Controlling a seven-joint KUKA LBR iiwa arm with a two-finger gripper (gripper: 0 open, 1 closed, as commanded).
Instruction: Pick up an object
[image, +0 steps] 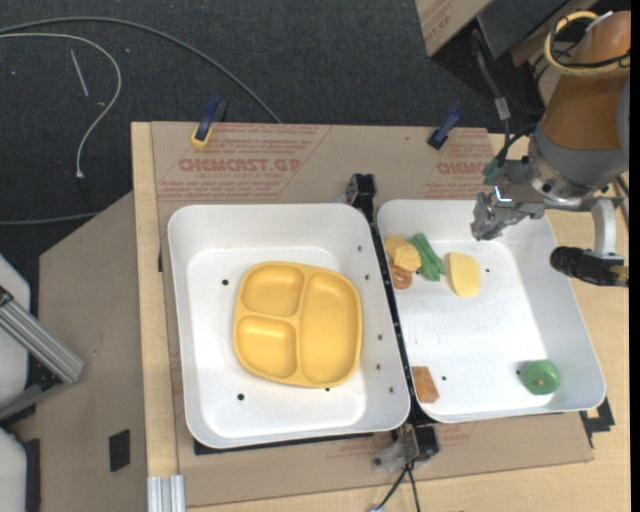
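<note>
Candidate objects all sit in the right bin (560, 330): pale yellow wedge (463, 274) mid-top, green pod (428, 256) and corn piece (405, 257) just left of it, green round item (540, 377) near the front right corner, brown block (424, 384) at the front left edge. Pincer (489, 222) hovers over the bin's back edge, nothing in it; opening cannot tell. Left bin (200, 300) has a yellow divided plate (298, 323)

A yellow tray (298, 324) sits in the left bin (190, 300); the gripper (488, 222) hangs over the right bin (570, 320) above scattered toy foods (430, 262).
</note>
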